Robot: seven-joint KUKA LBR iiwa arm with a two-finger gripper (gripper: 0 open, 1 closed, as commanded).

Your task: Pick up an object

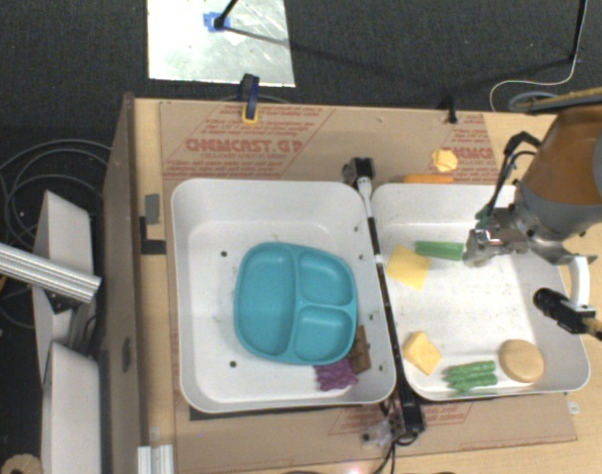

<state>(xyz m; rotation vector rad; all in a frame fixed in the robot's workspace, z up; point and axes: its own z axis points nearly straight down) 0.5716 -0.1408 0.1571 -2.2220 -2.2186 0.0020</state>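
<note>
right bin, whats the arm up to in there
The arm's pincer is low in the right bin, at the right end of a green stick near a yellow wedge. Nothing is visibly lifted yet. Another yellow piece, a green bundle and a tan round lie near the front. A teal divided plate sits in the left bin.

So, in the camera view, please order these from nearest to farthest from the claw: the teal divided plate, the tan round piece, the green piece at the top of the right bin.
1. green piece, just left of the claw
2. tan round piece, right bin's near right corner
3. teal divided plate, in the left bin
</note>
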